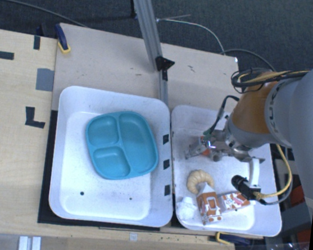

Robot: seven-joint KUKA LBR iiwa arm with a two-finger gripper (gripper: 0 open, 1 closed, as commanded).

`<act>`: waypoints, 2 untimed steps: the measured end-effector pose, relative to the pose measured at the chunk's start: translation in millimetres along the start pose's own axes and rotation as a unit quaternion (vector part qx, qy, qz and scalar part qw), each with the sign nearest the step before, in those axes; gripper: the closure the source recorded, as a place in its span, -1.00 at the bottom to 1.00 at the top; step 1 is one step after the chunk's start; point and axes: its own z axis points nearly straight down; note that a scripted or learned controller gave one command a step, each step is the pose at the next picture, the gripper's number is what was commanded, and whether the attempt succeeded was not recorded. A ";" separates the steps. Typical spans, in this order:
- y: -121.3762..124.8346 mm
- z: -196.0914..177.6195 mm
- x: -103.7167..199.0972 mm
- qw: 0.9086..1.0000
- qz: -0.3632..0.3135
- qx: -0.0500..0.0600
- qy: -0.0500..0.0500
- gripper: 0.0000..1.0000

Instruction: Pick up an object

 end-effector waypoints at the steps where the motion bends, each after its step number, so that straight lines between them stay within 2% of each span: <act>1: 1.0 -13.3 0.9 1.000 -0.001 -0.002 0.000 1.00; 2: 7.9 -57.8 1.9 1.000 0.000 -0.005 0.000 1.00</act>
